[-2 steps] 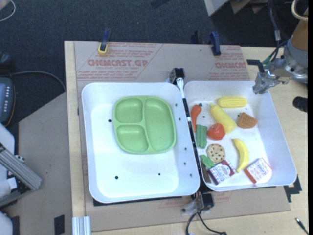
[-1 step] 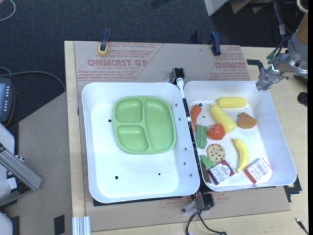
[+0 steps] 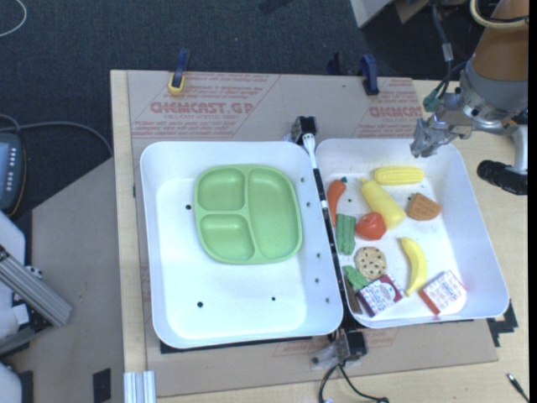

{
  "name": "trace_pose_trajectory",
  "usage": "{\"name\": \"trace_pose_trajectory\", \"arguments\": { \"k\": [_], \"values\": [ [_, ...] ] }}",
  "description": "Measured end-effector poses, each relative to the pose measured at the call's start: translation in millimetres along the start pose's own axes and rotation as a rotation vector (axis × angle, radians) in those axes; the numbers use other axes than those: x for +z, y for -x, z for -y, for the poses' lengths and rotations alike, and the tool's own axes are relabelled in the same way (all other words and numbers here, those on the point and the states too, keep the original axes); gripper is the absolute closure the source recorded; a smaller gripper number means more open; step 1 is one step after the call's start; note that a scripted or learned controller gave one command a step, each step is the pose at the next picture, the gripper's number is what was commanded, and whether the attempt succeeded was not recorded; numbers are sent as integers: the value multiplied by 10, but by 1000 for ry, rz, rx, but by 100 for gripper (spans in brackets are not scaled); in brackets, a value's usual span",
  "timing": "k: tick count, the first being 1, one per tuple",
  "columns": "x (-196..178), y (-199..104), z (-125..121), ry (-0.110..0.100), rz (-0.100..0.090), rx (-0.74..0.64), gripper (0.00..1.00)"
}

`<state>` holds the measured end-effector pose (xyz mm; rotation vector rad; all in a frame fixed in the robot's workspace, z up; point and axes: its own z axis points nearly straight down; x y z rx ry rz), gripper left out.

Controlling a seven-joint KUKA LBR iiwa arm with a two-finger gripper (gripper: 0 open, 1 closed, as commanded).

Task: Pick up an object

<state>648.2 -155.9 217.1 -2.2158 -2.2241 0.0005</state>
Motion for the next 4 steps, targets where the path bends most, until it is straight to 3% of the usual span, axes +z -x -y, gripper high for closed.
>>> {"name": "trace_pose_trajectory", "arguments": {
  "k": [3,4],
  "values": [
    [-7,-1709,-71,1,-1,-3,100],
    [-17,-1904,-76,3,1,2,100]
  ]
}}
